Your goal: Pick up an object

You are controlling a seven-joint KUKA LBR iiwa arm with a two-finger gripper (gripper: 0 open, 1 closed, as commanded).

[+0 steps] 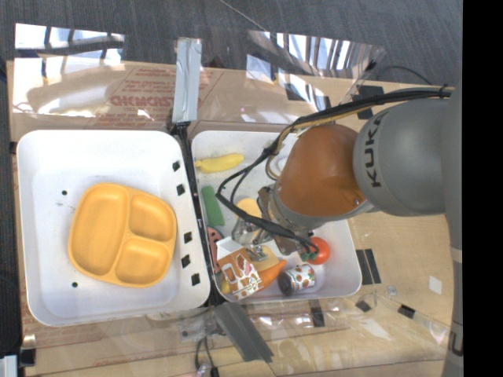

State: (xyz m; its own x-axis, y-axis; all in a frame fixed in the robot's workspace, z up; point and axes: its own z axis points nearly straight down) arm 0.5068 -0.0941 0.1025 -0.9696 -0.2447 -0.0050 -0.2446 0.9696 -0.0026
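Note:
The arm reaches over the right bin, its orange band above the wrist covering the bin's middle. My gripper hangs low over the clutter at the bin's front, just above a printed carton and an orange carrot-like piece. A red tomato and a small patterned can lie to its right. A yellow banana lies at the back left, and a green stick runs along the left wall. A pale yellow piece peeks out beside the wrist.
The left bin holds a yellow divided plate. A black divider with clips separates the two bins. Black cables loop from the arm over the right bin's back. Cardboard and tape surround the bins.

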